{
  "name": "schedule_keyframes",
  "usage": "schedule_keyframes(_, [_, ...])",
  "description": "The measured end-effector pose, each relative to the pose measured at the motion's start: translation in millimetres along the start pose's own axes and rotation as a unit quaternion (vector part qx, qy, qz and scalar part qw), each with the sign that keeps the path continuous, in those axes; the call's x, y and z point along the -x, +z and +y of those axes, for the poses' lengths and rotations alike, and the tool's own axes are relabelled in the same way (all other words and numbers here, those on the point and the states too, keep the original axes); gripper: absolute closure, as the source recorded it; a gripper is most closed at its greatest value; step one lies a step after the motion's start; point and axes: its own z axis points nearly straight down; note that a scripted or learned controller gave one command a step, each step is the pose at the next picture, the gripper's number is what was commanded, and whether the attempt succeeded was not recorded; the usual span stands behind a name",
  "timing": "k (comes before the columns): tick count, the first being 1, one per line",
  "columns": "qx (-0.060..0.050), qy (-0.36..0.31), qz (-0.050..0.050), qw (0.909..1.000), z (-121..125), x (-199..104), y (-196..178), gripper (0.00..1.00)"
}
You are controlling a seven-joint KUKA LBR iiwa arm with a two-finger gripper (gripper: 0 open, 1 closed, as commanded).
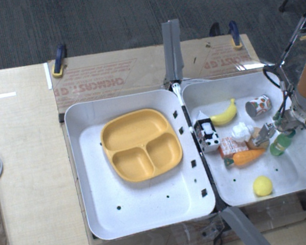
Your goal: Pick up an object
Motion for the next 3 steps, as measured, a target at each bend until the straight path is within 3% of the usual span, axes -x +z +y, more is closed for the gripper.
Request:
schedule_keyframes(1, [0.001,0.001,-0.001,1.0000,0.3,0.7,-8.4,1.00])
schedule_keyframes(2, [-0.003,0.173,-0.002,0.9849,-36.9,-65.2,-122.6,1.00])
schedule_keyframes(3, [-0.003,0.099,-0.002,0.9951,59.6,-77.3,-78.7,1.00])
